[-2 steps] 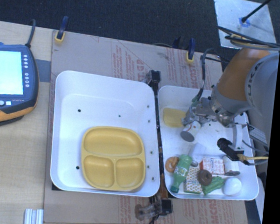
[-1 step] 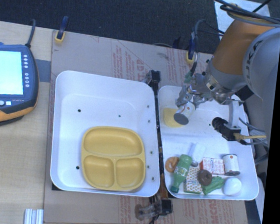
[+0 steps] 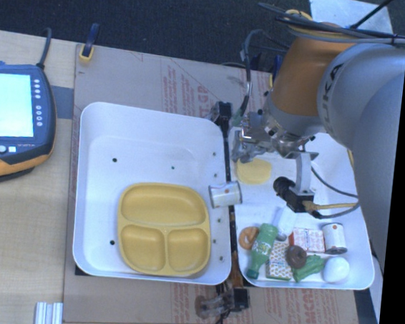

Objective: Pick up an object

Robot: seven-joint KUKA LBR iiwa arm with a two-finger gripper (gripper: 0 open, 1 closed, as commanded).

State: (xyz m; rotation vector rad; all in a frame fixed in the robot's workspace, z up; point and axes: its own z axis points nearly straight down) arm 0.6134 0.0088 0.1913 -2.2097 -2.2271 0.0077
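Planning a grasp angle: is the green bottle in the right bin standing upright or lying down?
Lying down. The green bottle rests on its side among the clutter at the near end of the right bin, its cap end toward the arm.

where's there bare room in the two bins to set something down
The left bin has the most bare floor: the whole strip between its far wall and the yellow divided tray, plus a narrower strip along the tray's left side. The right bin is crowded: toy food fills its near end, and the arm hangs over its far end.
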